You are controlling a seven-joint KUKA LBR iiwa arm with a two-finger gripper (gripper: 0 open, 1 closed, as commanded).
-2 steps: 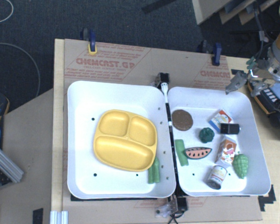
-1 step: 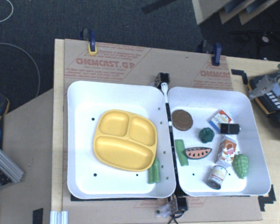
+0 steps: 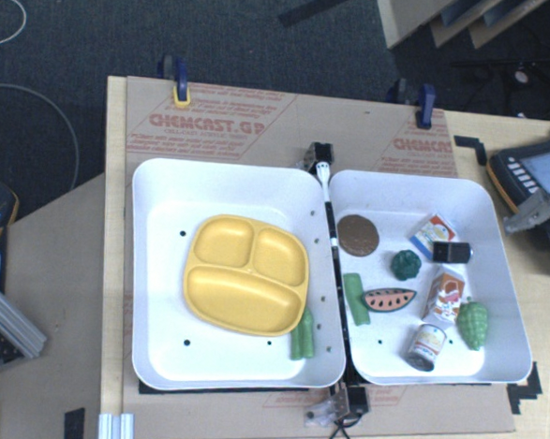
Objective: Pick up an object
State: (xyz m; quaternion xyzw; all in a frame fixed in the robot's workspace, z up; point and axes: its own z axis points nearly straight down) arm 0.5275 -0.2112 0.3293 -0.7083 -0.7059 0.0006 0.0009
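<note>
Since nothing visible settles it, whether the gripper is open or closed cannot be told. No object is seen lifted; all are lying in the bins.

At the right edge of the frame, a grey metal piece (image 3: 536, 214) is seen just below a yellow-rimmed pendant (image 3: 527, 173). Both lie outside the right bin (image 3: 510, 277).

Nine objects are scattered in the right bin:
- **Upper right:** a carton (image 3: 433, 233) is touched by a black block (image 3: 452, 253).
- **Centre:** a dark green ball (image 3: 405, 264) lies apart from a brown disc (image 3: 357, 236) at the upper left.
- **Right:** a juice box (image 3: 446, 298) lies beside a green lump (image 3: 472, 325), with a can (image 3: 427, 346) tilted below it.
- **Left wall:** a green stick (image 3: 355, 298) lies next to a melon slice (image 3: 389, 300).

In the left bin (image 3: 155, 252), a yellow tray (image 3: 248, 274) is centred, and a green pod (image 3: 302, 337) rests against its lower right corner.

Both bins are borne on a brown board (image 3: 235, 117), on which two blue clamps (image 3: 180, 76) are set at the upper edge.
</note>
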